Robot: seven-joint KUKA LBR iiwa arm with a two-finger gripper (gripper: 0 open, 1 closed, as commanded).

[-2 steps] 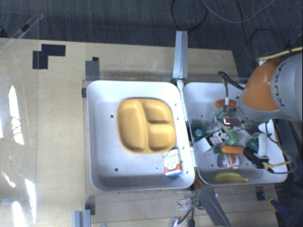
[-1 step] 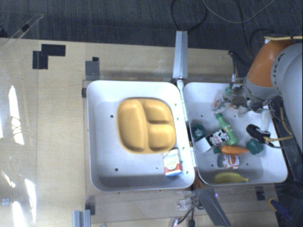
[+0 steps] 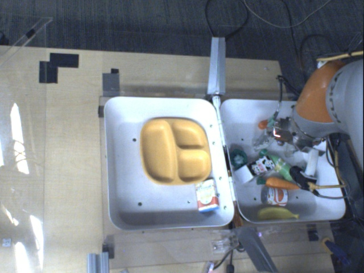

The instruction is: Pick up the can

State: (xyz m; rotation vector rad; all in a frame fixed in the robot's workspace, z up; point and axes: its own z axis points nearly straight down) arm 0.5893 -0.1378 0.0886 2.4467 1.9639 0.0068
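Near edge of the right bin (image 3: 335,212): banana (image 3: 277,213) along the front wall. Just behind it the can (image 3: 276,196), red-and-white label, apparently on its side, long axis roughly 3-to-9 o'clock. Touching it at 12 o'clock is a carrot (image 3: 282,183), with a small printed carton (image 3: 263,165) and a green bottle (image 3: 282,166) past that.

End effector (image 3: 280,133) sits further back in the same bin, low over the clutter, nothing visibly held; can't tell how wide it is set.

Key relation: the can lies at about 6 o'clock from the end effector, carrot and bottle in between. My read: approach needs to clear those first, then close across the can's short axis.

Left bin (image 3: 119,169) on the desk (image 3: 57,181): yellow tray (image 3: 173,151), small box (image 3: 207,195).
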